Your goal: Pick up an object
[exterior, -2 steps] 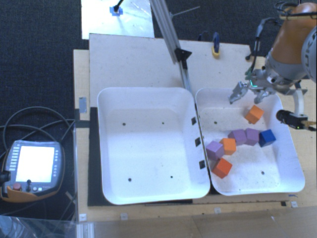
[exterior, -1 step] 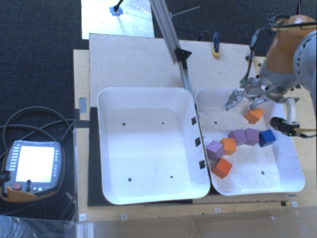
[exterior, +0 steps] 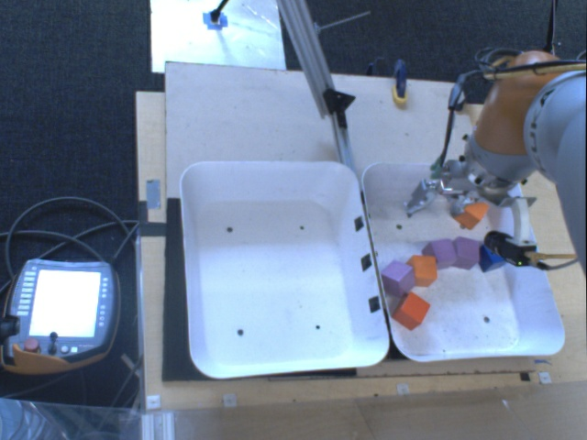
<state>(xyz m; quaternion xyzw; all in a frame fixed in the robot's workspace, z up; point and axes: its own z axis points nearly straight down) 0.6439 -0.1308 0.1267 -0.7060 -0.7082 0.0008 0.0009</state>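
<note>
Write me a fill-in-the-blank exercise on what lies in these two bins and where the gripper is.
1. The blocks lie in the ____ bin.
2. The gripper hangs over the ____ bin.
3. The block nearest the camera is ____.
4. The purple arch touches a ____ block at its right end.

Missing words: right; right; orange; blue

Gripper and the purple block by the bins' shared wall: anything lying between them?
No. From the gripper down to that purple block, the camera view shows bare right bin floor.
</note>
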